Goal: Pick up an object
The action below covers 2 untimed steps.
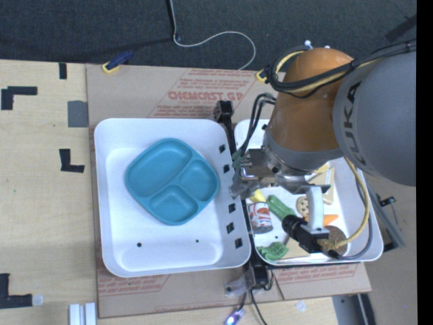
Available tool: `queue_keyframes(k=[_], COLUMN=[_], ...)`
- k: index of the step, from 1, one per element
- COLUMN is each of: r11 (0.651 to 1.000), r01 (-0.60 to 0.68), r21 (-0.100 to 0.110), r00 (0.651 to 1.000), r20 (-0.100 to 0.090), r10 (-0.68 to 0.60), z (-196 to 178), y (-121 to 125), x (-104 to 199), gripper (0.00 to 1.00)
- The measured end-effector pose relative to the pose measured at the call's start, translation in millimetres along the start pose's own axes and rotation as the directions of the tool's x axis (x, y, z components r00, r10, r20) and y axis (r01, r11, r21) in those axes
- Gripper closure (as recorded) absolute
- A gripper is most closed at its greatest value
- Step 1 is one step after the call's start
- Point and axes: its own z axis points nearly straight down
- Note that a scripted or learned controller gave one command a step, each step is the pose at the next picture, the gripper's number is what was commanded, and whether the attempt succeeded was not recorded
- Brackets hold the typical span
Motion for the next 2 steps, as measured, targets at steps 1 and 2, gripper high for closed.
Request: queue_keyframes(k=[1, 2], r11=[1.0, 1.0], r01=[-0.008, -0.015], r21=[-0.023, -0.002], r00=[1.0, 1.0], r20=[0.0, 0.003], r10=[0.008, 0.015], z=[-152, -106], y=[1, -1], x=[-38, -115], gripper=[1.0, 1.0])
